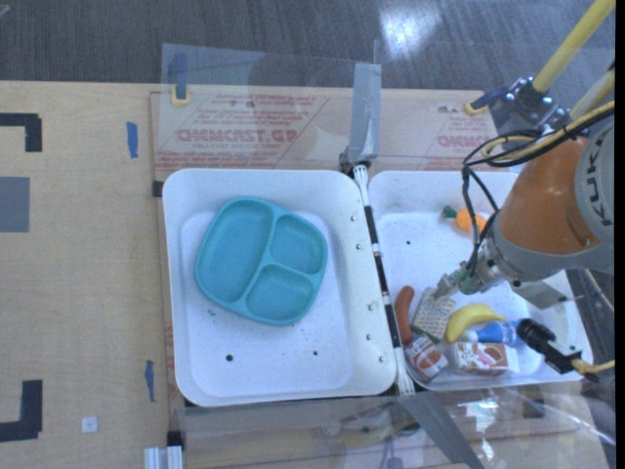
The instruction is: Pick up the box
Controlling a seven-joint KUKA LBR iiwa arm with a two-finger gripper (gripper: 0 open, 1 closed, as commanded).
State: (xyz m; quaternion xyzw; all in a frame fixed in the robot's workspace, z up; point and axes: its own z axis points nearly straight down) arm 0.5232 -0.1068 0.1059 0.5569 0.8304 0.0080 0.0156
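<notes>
In the right bin (420, 225), a small tan patterned box (433, 313) lies near the front, tilted, between a red sausage (403, 310) and a yellow banana (473, 319). A red and white carton (481, 358) lies in front of the banana. My gripper (456, 283) hangs just above and behind the tan box's far edge, below the orange wrist band (547, 198). Whether it touches the box I cannot tell.
A round red can (425, 357) sits at the right bin's front left corner. A blue item (498, 332) lies beside the banana, and an orange piece (469, 220) lies at the back. The left bin (332, 360) holds a teal divided plate (262, 259).
</notes>
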